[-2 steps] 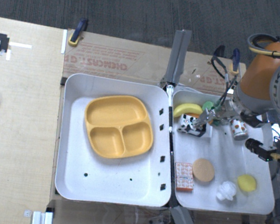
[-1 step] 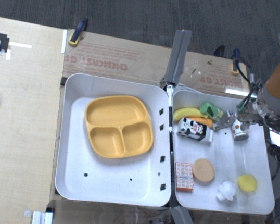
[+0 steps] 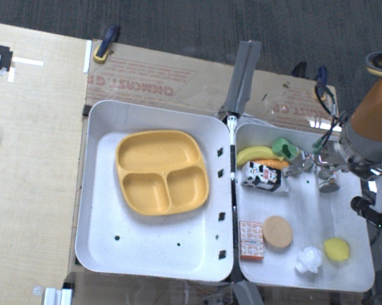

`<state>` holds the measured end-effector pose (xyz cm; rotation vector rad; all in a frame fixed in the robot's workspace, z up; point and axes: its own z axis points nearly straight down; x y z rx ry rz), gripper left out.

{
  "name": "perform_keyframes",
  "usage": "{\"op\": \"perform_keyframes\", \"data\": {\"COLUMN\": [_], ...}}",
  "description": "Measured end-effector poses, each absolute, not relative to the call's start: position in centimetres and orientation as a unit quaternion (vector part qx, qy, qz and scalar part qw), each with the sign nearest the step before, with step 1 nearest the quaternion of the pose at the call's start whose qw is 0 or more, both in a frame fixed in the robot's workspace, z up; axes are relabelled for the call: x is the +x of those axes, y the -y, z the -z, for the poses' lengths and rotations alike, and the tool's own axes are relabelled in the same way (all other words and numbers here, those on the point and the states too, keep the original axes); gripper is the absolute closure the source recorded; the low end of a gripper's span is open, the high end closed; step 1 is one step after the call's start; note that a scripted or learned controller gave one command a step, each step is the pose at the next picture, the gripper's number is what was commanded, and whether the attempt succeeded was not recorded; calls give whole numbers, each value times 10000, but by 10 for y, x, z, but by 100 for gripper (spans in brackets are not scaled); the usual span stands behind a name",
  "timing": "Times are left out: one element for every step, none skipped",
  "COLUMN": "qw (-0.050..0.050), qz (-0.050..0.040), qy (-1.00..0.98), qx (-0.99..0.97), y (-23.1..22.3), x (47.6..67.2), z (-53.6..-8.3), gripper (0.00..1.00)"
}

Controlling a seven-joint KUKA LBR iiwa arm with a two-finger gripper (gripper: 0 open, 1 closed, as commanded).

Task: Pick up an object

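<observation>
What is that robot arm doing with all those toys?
The arm reaches in from the right, and its gripper is low over the right bin, near the banana and a green toy. It holds nothing that I can see. A round tan disc and a yellow ball lie nearer the front. The left bin holds a yellow divided plate.

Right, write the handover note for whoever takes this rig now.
Gripper: low over the far end of the right bin, beside the banana and green toy; nothing visibly held.
Right bin also holds: black-and-white carton, tan disc, red-and-white packet, white crumpled piece, yellow ball.
Left bin: yellow divided plate.
Done: nothing lifted. Left: pick one object.
</observation>
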<state>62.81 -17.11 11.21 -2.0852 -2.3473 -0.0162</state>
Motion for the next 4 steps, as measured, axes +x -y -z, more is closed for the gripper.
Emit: {"op": "perform_keyframes", "data": {"qw": [152, 102, 46, -1], "qz": [122, -115, -78, -8], "qy": [7905, 8553, 8558, 7948], "qx": [-6122, -5179, -5172, -6069], "y": [188, 153, 152, 86], "x": [633, 651, 654, 660], "z": [-92, -88, -97, -195], "gripper": [0, 0, 100, 100]}}
